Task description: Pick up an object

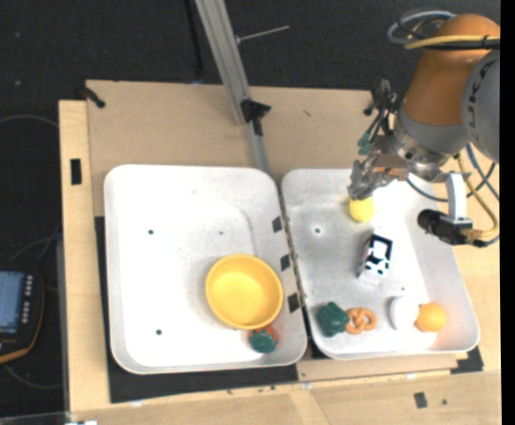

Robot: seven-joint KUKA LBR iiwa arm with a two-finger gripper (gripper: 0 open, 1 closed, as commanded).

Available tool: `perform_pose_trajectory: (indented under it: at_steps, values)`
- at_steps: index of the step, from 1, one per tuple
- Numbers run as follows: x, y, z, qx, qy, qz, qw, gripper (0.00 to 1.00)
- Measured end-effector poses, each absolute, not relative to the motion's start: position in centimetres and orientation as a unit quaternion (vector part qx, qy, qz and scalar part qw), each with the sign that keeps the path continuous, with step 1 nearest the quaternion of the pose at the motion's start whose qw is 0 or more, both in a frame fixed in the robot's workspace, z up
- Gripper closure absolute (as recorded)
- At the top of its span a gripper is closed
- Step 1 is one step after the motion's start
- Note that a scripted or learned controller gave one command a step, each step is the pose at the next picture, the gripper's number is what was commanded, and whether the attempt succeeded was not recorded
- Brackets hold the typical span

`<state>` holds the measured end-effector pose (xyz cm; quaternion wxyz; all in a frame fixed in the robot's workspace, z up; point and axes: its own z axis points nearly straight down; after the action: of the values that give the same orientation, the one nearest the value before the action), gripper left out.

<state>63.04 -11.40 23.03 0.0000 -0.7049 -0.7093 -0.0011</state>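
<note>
While gripper sits atop small yellow ball | round, bright | grip state unclear

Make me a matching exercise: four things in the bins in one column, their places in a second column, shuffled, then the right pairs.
Things:
1. yellow bowl
2. small yellow ball
3. orange ball
4. black-and-white box

Places:
A. right bin, near right corner
B. right bin, middle
C. left bin, near right part
D. right bin, far side, just below the gripper

Pairs: 1-C, 2-D, 3-A, 4-B

Tool just above small yellow object in right bin.
</note>
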Motion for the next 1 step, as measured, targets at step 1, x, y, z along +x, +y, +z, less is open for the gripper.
perform_pose_trajectory:
  at_steps: [1]
  values:
    - [62.40, -6.19, 24.33, -0.705, -0.710, -0.0009, 0.000, 1.00]
